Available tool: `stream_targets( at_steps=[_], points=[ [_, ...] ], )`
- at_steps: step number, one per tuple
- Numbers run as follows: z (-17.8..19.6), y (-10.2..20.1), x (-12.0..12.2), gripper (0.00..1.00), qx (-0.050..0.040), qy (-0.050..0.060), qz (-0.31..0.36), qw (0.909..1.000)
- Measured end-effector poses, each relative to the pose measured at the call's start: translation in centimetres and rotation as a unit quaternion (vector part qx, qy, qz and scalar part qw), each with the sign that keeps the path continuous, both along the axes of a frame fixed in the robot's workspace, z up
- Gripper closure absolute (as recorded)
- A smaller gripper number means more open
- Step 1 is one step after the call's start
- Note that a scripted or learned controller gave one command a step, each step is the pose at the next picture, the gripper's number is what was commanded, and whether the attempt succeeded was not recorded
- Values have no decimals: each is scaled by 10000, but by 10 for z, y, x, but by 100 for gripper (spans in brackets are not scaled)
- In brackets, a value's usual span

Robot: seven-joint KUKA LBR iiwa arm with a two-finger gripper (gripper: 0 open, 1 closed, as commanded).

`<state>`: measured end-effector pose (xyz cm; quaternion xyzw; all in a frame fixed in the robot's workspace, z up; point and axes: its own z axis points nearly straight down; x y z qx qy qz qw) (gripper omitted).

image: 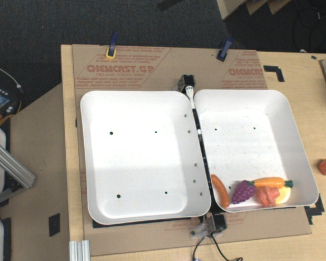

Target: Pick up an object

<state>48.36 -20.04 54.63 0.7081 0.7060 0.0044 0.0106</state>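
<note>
Along the near wall of the right bin [293, 124], toy foods lie clustered (sausage [220, 191], purple grapes [243, 191], carrot [271, 182], pink piece [265, 197]), suggesting the pick has not begun; the gripper's state cannot be told, and its next move calls for reaching over that cluster.

A small orange-red bit [325, 167] sits at the right edge of the scene, just beside the right bin [303, 145] and not touching it. It looks round and smooth, with a darker red side, and the edge cuts part of it off. It is too small to tell if it is part of the robot.
</note>
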Motion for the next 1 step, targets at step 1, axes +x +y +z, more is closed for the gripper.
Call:
stream_targets(
  at_steps=[1],
  points=[
    [-11,33,-4,0,46,109,27,9999]
  ],
)
